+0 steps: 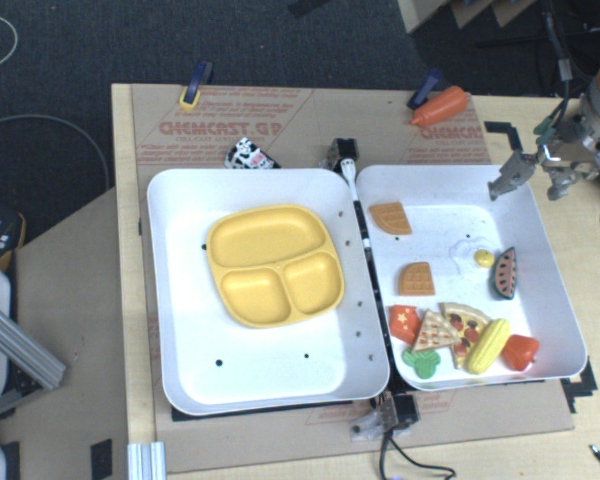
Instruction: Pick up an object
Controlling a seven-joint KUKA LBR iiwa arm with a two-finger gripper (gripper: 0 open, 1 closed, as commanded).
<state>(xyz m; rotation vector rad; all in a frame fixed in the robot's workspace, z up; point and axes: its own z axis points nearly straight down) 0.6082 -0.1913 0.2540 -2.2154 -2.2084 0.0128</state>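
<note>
Dark carpeted floor [100, 28], tan cardboard-topped bench [280, 118], aluminium frame rail [20, 343] at left

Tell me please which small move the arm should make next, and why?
Probably bring the claw left and down into the right bin. It hangs at that bin's upper right corner with nothing between its fingers, and the toy foods lie lower; the watermelon slice looks nearest and lies apart from the others.

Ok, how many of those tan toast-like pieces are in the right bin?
2. One toast piece lies near the right bin's back left, by the divider. The other toast piece sits just in front of it, above the food pile. More could be hidden under the pile.
</note>
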